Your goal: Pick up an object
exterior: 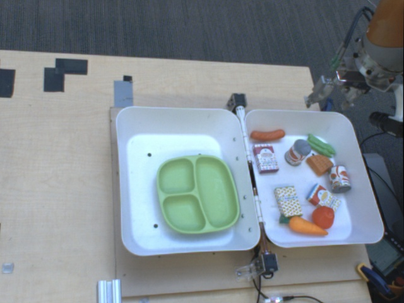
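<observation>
**Ana:** So, where does the gripper sit?

**Ben:** Outside the right bin, just beyond its far rim near the far right corner. The arm's orange band shows above it at the top right of the view. The fingers hang apart with nothing between them, a narrow open gap.

**Ana:** And the things to pick?

**Ben:** All lie in the right bin. An orange sausage lies along the far wall, near the seam with the left bin. Just nearer than it sits a small red carton, close to the same seam.

**Ana:** Toward the middle of that bin?

**Ben:** A grey tin lies on its side, touching or nearly touching a brown bread-like piece. A green pepper or pod lies just beyond the brown piece, toward the far wall. A red and white can lies nearest the bin's right wall.

**Ana:** And the near end?

**Ben:** A patterned yellow box stands left of centre. A carrot lies along the near wall, with a red tomato touching its thick end. A small blue and white packet rests just beyond the tomato.

**Ana:** The other bin?

**Ben:** It holds a green divided plate with three compartments, lying flat toward the wall shared with the right bin.
</observation>
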{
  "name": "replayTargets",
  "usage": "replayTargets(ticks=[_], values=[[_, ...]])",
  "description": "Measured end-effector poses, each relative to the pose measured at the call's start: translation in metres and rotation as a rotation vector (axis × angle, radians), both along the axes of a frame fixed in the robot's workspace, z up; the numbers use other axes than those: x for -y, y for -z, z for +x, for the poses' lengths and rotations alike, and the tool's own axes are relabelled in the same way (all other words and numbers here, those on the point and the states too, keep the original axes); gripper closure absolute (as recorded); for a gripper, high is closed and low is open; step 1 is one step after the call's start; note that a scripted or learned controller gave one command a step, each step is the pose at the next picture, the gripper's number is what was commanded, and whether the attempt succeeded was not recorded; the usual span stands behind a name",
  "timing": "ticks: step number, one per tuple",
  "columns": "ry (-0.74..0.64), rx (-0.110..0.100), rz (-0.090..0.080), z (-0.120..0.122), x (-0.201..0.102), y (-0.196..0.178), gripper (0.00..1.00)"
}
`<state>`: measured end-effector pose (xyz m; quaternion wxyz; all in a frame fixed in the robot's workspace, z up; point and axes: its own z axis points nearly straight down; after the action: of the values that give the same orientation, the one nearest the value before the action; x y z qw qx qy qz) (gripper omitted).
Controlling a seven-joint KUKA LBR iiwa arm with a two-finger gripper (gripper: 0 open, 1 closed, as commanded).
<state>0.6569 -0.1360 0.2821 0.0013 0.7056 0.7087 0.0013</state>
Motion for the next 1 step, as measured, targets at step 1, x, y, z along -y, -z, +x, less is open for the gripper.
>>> replayTargets(ticks=[1], values=[[0.003, -0.003, 0.001, 0.0022, 0.0210, 0.1739, 0.00]])
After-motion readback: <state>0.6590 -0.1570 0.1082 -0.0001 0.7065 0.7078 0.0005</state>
